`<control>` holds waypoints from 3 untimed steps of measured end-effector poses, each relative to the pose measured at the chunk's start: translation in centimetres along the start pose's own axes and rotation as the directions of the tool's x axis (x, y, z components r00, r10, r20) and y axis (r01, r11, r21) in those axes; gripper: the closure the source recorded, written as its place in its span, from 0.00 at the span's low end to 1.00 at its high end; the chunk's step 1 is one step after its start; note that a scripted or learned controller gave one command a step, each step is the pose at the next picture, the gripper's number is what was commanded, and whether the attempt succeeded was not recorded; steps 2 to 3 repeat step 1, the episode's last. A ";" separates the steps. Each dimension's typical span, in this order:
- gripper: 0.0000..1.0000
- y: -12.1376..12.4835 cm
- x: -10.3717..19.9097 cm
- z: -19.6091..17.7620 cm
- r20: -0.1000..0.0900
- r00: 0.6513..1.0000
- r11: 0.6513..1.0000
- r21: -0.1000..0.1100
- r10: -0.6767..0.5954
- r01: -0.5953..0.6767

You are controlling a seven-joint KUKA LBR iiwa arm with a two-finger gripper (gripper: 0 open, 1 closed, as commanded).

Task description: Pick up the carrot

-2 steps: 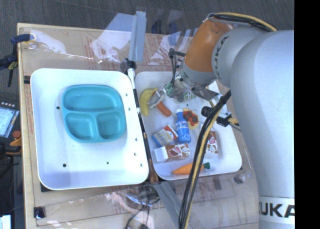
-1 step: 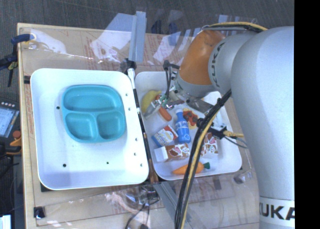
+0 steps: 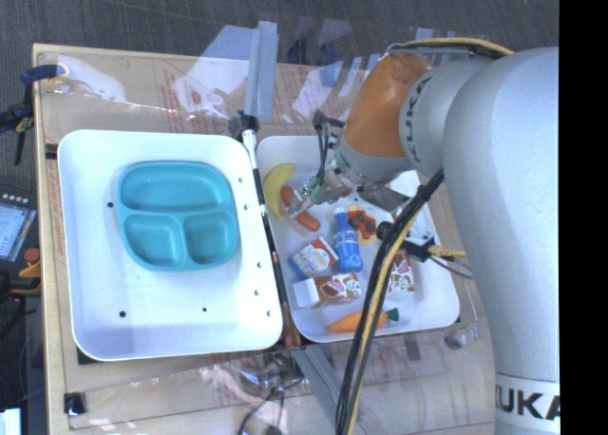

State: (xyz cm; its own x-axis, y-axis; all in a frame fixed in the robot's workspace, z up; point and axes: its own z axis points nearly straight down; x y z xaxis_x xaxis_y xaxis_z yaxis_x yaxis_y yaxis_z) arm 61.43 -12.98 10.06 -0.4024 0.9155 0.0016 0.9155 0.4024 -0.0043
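The carrot (image 3: 359, 321) lies at the right bin's (image 3: 439, 310) near edge, partly hidden behind a cable (image 3: 372, 310). The gripper (image 3: 309, 193) hangs near the banana (image 3: 275, 188); its state I cannot tell.

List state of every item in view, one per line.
Orange carrot: lying flat at the right bin's near edge, not gripped.
Tool: low over the right bin's far left part, beside the banana.
Yellow banana: lying by the right bin's left wall.
Blue bottle: lying on its side.
Teal three-compartment tray: flat in the left white bin.
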 end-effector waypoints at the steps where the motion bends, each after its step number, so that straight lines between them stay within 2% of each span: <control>1: 0.00 0.0 0.0 0.0 0.000 1.000 1.000 0.000 -0.001 0.001; 3: 0.00 0.0 0.0 0.0 0.000 1.000 1.000 0.000 -0.001 0.001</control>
